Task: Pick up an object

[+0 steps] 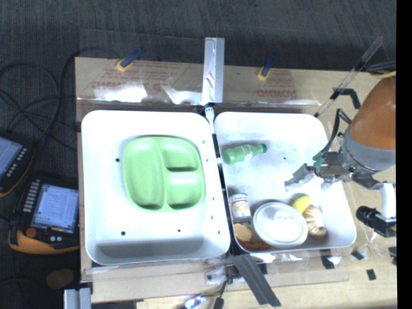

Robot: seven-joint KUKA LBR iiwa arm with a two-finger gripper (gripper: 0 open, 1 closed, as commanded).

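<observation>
On a pale wooden bench [90, 82] over dark carpet [193, 8], two white bins sit side by side, the left bin [96, 172] holding a green divided plate [164, 172], the right bin [335, 224] a green bottle [243, 152], small jar [240, 206] and white bowl [280, 224], beneath the gripper [297, 179], fingers spread and holding nothing.

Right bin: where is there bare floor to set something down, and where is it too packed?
The right bin has bare floor along its far edge, behind the green bottle, and in the middle between the bottle and the white bowl. The near edge is crowded: a small jar, the bowl, a yellow item and brown pieces sit close together. The gripper hangs over the right side.
</observation>
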